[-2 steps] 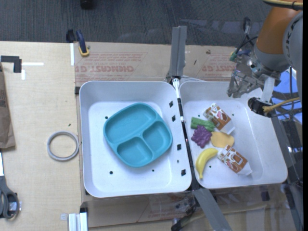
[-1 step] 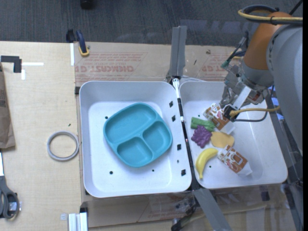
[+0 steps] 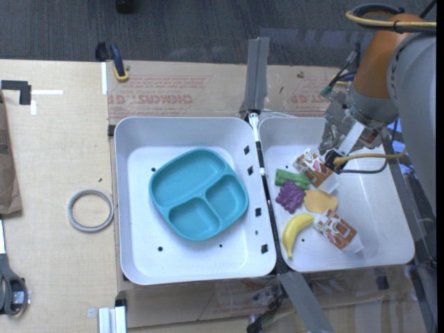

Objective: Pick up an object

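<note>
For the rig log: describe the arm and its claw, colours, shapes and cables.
The arm is bulky and rounded, grey, with an orange band above the wrist. A yellow cable loops over the top. The claw is a small grey metal assembly with thin wires beside it.

You'll find a small brown-and-white printed carton (image 3: pixel 310 166) lying tilted at 12 o'clock of the cluster in the right white bin (image 3: pixel 378 207). A green plastic toy (image 3: pixel 291 178) touches it at its 8 o'clock, with purple plastic grapes (image 3: pixel 291 196) just beyond. A curved yellow banana (image 3: pixel 296 231) lies at the cluster's 6 o'clock.
</note>
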`<state>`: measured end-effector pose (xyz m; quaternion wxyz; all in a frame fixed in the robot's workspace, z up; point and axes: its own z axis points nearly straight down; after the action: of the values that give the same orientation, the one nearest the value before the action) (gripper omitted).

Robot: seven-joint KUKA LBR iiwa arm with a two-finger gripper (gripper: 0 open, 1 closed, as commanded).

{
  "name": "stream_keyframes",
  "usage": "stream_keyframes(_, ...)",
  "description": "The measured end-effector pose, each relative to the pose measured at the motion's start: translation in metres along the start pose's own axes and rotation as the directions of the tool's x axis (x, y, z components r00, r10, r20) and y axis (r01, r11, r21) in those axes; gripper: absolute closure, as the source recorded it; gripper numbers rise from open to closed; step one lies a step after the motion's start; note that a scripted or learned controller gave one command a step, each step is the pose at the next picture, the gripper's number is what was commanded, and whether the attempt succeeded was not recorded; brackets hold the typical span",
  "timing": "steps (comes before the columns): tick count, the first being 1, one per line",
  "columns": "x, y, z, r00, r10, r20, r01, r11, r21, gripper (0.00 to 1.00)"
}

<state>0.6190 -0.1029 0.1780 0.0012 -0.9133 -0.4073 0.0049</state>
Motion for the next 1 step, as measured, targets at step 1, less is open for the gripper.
stream_keyframes(1, -0.0005, 0.0001, -0.0083, 1.000, -0.002, 0.003, 0.002, 1.000, 0.002, 1.00)
